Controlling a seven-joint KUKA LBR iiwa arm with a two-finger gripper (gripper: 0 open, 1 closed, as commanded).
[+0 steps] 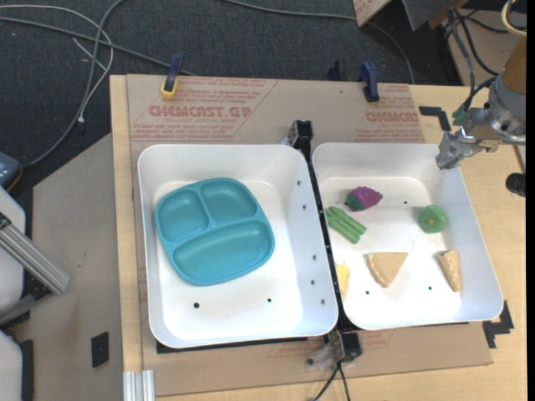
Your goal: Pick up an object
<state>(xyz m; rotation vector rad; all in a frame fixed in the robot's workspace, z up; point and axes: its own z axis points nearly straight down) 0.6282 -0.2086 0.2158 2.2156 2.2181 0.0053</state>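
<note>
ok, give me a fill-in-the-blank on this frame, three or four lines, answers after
1. The teal divided plastic plate lies in the ____ white bin.
2. The purple knobbly toy sits just above the ____ ridged stick-shaped toy.
3. The gripper hangs over the right white bin's upper right ____.
4. The number of tan wedge-shaped pieces (one, another) in the right bin is ____.

Missing words: left; green; corner; two

Dark grey carpet [251,32] crossed by loose cables [84,40]; cardboard sheet [251,107] clamped over the bench.
</note>
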